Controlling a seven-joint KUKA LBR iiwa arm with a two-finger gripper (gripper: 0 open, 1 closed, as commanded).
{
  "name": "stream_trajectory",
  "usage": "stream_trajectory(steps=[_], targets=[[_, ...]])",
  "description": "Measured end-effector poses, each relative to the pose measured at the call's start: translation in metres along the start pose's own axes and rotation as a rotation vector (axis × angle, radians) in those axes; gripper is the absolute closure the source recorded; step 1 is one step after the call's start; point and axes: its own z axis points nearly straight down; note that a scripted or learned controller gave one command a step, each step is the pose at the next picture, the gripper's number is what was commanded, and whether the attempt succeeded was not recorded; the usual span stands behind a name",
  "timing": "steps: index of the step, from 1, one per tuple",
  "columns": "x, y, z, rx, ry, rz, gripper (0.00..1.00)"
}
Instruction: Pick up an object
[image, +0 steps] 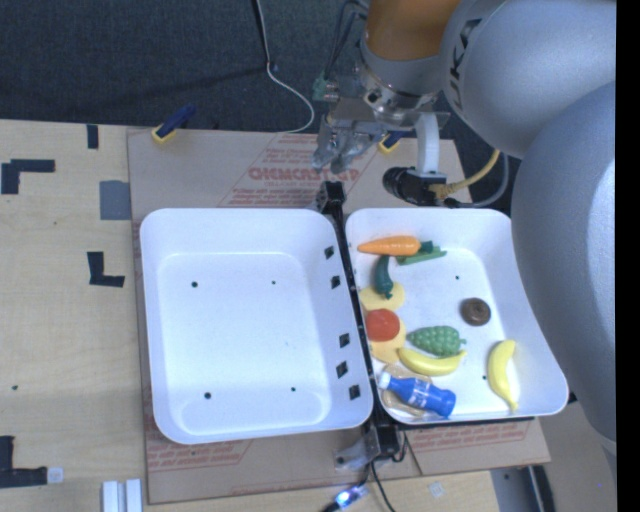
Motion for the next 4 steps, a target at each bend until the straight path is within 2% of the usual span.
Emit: stream_trajectory(steps=[1, 2, 3, 4], targets=[[0.025, 0.001, -0.214, -0.003, -0.001, 0.003, 1.00], [-0.022, -0.002, -0.069, 0.030, -0.007, 0.012, 1.00], [-0.017, 0.001, -0.212, -0.001, -0.003, 0.005, 1.00], [-0.065, -0.001, -0.103, 0.025, -0.006, 0.012, 1.00]])
